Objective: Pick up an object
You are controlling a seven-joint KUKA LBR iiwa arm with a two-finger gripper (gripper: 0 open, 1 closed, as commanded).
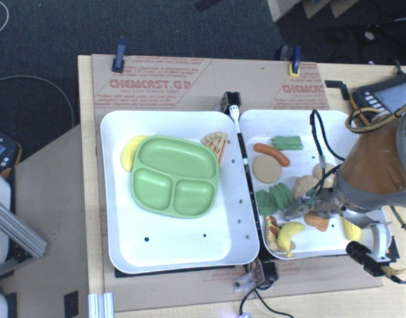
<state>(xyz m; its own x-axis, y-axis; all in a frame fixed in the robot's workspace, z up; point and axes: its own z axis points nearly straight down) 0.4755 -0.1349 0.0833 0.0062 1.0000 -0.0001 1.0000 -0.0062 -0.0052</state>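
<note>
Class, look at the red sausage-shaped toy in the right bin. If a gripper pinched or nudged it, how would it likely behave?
The sausage is long with rounded ends, so it would probably roll if pushed from the side. Its surface looks smooth and glossy, like moulded plastic, so it may be stiff, light and a bit slippery. It lies beside the tan disc, which could block a finger.

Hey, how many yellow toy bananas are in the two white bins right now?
2. One yellow toy banana lies in the left bin beside the green divided plate; the other banana lies in the right bin's near corner. The arm may hide more.
</note>
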